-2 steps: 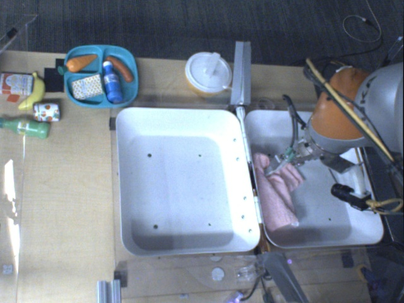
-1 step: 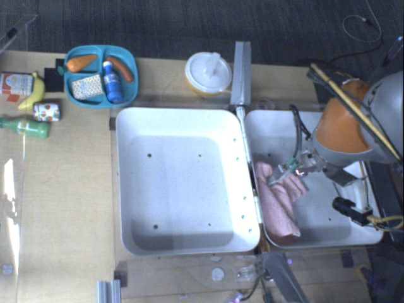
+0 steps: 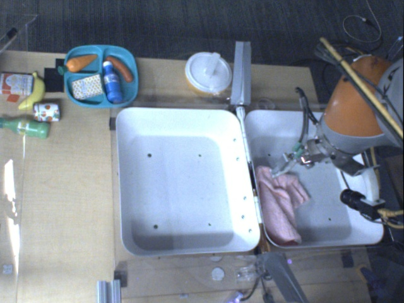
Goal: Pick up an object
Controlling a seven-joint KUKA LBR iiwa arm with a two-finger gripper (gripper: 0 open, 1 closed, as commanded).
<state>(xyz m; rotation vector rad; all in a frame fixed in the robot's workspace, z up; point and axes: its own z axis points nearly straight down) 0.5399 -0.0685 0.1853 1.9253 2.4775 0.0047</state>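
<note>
The large left white plastic bin (image 3: 183,182) offers a wide open floor. The right white bin (image 3: 328,223) holds a crumpled pink cloth (image 3: 281,204) against its left wall, bare floor to its right. The metal two-finger gripper (image 3: 291,158) hangs just above the cloth's top edge, fingers apart, holding nothing.
</note>
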